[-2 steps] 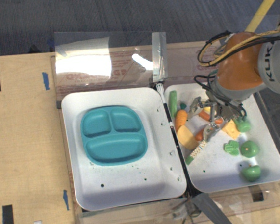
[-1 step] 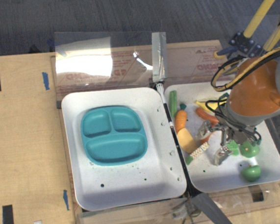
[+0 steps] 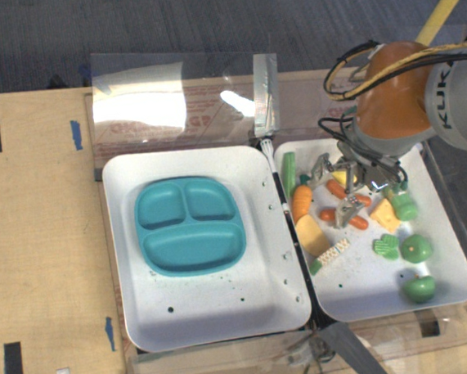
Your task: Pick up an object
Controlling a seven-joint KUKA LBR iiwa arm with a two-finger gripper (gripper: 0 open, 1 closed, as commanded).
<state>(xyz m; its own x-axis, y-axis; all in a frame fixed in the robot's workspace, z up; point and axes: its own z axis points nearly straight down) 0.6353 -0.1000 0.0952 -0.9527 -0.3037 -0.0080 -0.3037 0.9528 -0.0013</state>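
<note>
My gripper [image 3: 350, 189] hangs low over the middle of the right bin [image 3: 450, 239], under the orange band of the arm. Around and beneath it lie toy foods: an orange carrot [image 3: 302, 201], a long green bean [image 3: 288, 171], a yellow cheese wedge [image 3: 310, 234], small red-orange pieces [image 3: 358, 222], and a yellow piece [image 3: 387, 217]. Green pieces [image 3: 416, 247] sit further right and toward the bin's front. The gripper's metal parts hide some of the food below it. I cannot see anything held.
The left bin [image 3: 253, 180] holds a teal divided plate [image 3: 190, 226]. A clear plastic sheet [image 3: 176, 105] and a taped strip stand behind the bins. Cables loop over the arm's wrist [image 3: 353, 68]. Bare wooden bench [image 3: 33, 242] lies to the left.
</note>
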